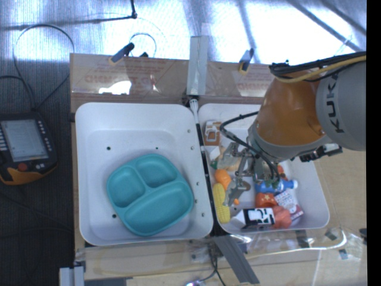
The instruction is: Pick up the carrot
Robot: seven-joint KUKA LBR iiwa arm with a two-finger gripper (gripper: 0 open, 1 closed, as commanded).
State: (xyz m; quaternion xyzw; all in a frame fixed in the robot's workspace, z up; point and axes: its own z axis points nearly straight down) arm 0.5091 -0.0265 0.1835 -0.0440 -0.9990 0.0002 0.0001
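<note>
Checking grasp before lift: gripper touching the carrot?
Cannot tell. In the camera view the gripper sits right beside the carrot, but no contact or gap shows plainly.

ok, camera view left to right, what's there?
Pendant → left bin holding the teal divided plate → right bin: corn cob, hand, blue bottle.

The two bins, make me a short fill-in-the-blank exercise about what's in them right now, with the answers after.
1. The teal tray lies in the ____ bin.
2. The corn in the right bin is coloured ____.
3. The tray has ____ compartments.
4. The gripper hangs over the ____ bin.

Answers: left; yellow; three; right
</note>
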